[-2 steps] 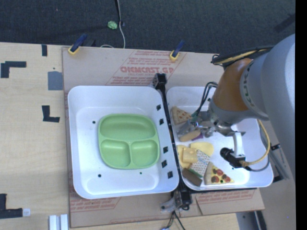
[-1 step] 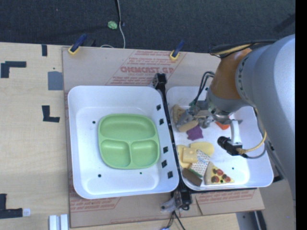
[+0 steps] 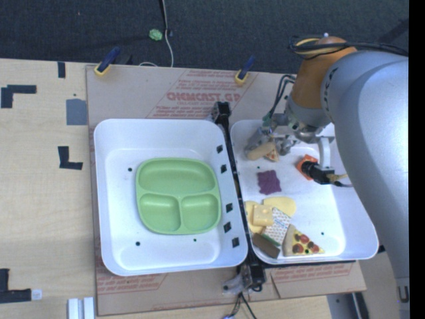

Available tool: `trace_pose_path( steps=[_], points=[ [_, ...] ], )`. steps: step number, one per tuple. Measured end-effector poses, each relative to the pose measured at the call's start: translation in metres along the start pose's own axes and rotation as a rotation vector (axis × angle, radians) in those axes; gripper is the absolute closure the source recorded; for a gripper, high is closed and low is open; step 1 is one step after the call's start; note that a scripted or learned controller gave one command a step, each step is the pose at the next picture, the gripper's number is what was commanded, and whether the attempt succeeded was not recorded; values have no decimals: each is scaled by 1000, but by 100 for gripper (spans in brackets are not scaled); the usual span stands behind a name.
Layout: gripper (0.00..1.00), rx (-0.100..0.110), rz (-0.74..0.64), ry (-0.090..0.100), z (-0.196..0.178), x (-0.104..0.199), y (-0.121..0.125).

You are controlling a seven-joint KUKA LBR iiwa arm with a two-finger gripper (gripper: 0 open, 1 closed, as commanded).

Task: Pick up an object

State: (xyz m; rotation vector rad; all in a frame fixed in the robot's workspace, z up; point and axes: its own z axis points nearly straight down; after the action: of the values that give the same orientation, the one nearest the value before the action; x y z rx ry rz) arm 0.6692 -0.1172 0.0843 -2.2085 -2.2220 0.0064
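Observation:
My gripper (image 3: pixel 268 143) is low over the back left of the right bin (image 3: pixel 345 218). Directly under its tip lies a tan bread-like piece (image 3: pixel 260 153), touching or nearly touching it. A purple piece (image 3: pixel 268 181) rests just in front of the tan one. An orange and red item (image 3: pixel 307 167) lies to the gripper's right, beside a black cable. Near the bin's front left are yellow cheese-like pieces (image 3: pixel 261 214), a pale yellow piece (image 3: pixel 281 205), a speckled wedge (image 3: pixel 278 230), a dark brown piece (image 3: pixel 265 246) and a pizza slice (image 3: pixel 303 245).
The left bin (image 3: pixel 113 151) holds a green divided plate (image 3: pixel 178 196). A black divider (image 3: pixel 228 171) with clips runs between the bins. The grey arm (image 3: pixel 372 131) covers the right bin's far right side. Blue and yellow clamps (image 3: pixel 106 63) pin the cardboard at the back.

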Motion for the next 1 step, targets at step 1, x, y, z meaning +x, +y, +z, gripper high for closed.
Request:
trace_pose_path(
  steps=[1],
  points=[
    [100,9,0,0,-11,1,-3]
  ],
)
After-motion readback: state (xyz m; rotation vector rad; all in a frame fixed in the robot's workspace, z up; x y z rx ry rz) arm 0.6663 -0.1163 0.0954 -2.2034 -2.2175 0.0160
